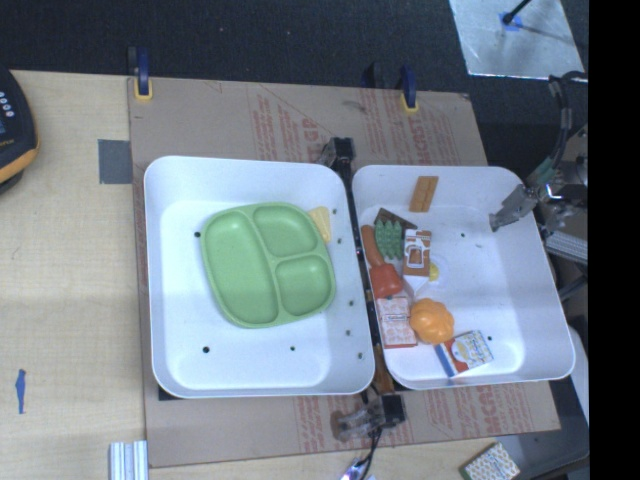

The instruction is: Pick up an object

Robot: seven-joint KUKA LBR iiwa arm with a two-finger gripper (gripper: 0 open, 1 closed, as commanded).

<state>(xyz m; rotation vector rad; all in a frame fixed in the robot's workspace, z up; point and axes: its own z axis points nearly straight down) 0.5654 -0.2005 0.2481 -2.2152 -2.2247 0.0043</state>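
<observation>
The right bin (pixel 500 298) holds several small objects along its left side. An orange fruit (pixel 431 320) lies next to a red-and-white packet (pixel 396 323), with a small carton (pixel 468 351) near the front rim. Further back are a red tomato (pixel 385 280), a carrot-like piece (pixel 369 243), a green item (pixel 388 240), a brown-and-white box (pixel 416 252) and a tan block (pixel 424 193). My gripper (pixel 512 211) hangs over the bin's back right corner, well away from all of them, with nothing visibly between its fingers.
The left bin (pixel 180 348) bears a green divided plate (pixel 268 263) with a yellow piece (pixel 320 223) at its right edge. Clamps (pixel 407 86) pin the cardboard sheet under the bins. A dark device (pixel 15 128) lies at the bench's far left.
</observation>
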